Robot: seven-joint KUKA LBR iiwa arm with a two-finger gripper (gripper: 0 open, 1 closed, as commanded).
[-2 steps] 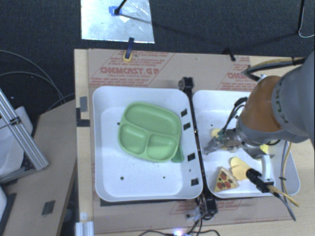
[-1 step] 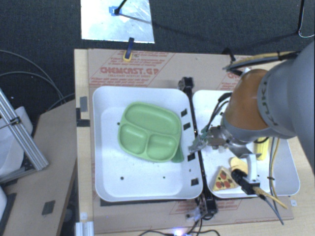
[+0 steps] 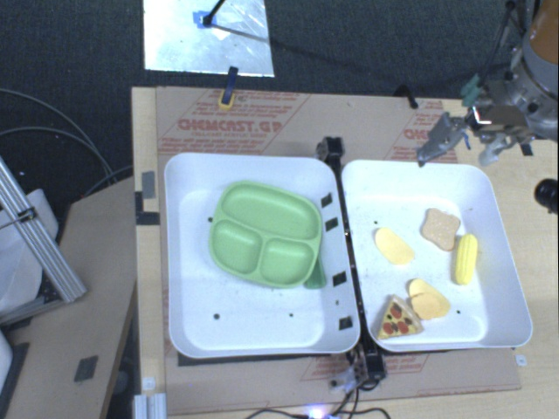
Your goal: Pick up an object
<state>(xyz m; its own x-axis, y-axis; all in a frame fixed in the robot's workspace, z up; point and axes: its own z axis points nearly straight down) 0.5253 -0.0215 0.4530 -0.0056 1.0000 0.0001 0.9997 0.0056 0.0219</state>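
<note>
Gripper above the far edge of the right bin

Gripper [image 3: 461,145] hangs over the far rim of the right bin [image 3: 507,260], fingers spread apart with nothing between them; food pieces lie below it in that bin: a bread slice [image 3: 440,228], a corn cob [image 3: 465,258] just beside it, a pale yellow piece [image 3: 394,246], an orange-yellow piece [image 3: 427,301] and a pizza slice [image 3: 399,318] touching it; the left bin [image 3: 188,321] holds a green divided tray [image 3: 265,233].

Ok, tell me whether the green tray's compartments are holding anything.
Empty: all three compartments of the green tray show bare green plastic.
</note>
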